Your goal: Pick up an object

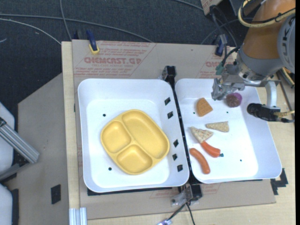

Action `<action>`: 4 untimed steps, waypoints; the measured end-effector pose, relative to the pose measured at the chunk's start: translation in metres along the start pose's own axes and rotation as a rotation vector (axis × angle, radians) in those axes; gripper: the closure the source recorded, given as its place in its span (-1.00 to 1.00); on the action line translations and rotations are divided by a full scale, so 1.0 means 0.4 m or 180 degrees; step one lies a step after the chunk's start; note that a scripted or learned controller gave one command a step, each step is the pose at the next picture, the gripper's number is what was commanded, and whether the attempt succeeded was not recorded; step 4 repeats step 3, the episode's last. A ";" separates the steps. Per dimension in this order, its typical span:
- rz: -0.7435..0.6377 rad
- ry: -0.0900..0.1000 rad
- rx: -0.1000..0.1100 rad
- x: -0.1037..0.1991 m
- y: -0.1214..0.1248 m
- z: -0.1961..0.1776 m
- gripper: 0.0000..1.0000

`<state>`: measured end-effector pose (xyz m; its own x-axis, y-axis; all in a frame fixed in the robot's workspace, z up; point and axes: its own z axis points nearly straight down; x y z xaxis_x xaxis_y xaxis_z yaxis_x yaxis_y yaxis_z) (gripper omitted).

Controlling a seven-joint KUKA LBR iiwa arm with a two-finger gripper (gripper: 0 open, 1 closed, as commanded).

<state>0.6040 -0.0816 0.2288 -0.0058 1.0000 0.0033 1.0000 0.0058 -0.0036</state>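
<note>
Purple object (pixel 234 99) beside lowered hand (pixel 219 93)

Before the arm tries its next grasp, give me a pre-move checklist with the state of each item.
1. Gripper is over the right bin: ok, it hangs above the bin's far end.
2. A target lies near it: ok, the purple piece is just beside it and the orange wedge is close by.
3. Fingers open for a grasp: cannot tell.
4. Nothing already held: cannot tell.
5. Other pieces lie apart enough to pick singly: ok for the tan triangle; not ok for the two sausages, which lie close together.
6. Yellow divided plate sits flat in the left bin: ok.
</note>
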 end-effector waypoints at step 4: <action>-0.0004 0.0002 0.0000 0.414 -0.095 -0.041 1.00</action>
